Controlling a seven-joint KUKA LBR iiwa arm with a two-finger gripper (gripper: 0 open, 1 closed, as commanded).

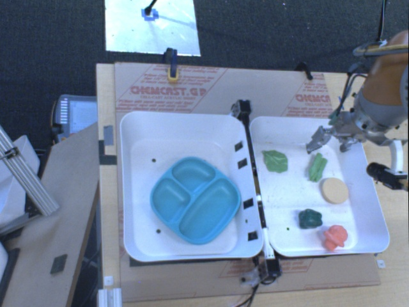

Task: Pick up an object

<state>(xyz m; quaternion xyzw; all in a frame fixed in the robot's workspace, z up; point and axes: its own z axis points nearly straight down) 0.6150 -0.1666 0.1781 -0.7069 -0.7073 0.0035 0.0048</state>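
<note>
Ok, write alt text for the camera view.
A grey robot arm's gripper hovers over the right white bin, which holds two green pieces, a tan disc, a dark green lump and a pink lump. The left bin holds a blue divided plate.

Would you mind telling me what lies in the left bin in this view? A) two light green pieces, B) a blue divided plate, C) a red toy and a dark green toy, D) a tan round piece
B: the blue divided plate lies alone on the floor of the left bin, while the small toys all sit in the right bin.
</note>
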